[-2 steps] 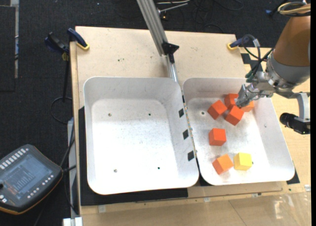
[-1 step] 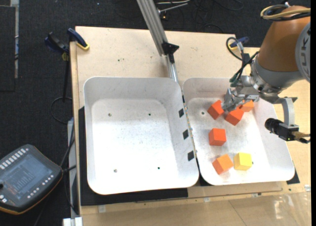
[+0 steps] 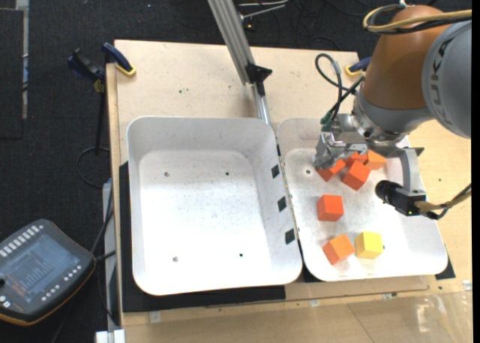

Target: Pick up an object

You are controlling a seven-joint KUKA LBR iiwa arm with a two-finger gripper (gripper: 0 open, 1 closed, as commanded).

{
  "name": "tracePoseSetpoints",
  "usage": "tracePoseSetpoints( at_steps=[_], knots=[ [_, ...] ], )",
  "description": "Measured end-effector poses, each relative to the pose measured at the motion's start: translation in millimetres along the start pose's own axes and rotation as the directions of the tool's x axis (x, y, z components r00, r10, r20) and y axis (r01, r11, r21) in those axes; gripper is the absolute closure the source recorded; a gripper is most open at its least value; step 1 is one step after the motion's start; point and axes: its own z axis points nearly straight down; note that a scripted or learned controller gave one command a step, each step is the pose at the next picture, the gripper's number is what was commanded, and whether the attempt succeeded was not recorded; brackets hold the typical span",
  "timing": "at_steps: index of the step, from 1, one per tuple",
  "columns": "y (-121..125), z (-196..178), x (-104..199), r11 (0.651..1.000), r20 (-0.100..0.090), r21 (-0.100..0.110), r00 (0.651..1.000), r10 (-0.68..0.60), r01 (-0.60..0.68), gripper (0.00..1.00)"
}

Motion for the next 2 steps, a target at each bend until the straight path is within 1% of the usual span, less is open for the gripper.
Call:
tracePoseSetpoints(
  at_steps=[1, 2],
  knots=[
    [-8, -5, 57, 1.000, 0.000, 0.001, 1.000, -0.001, 0.001, 1.00],
    [-21, 3, 98, 1.000, 0.001, 0.003, 1.000, 0.001, -0.001, 1.00]
  ],
)
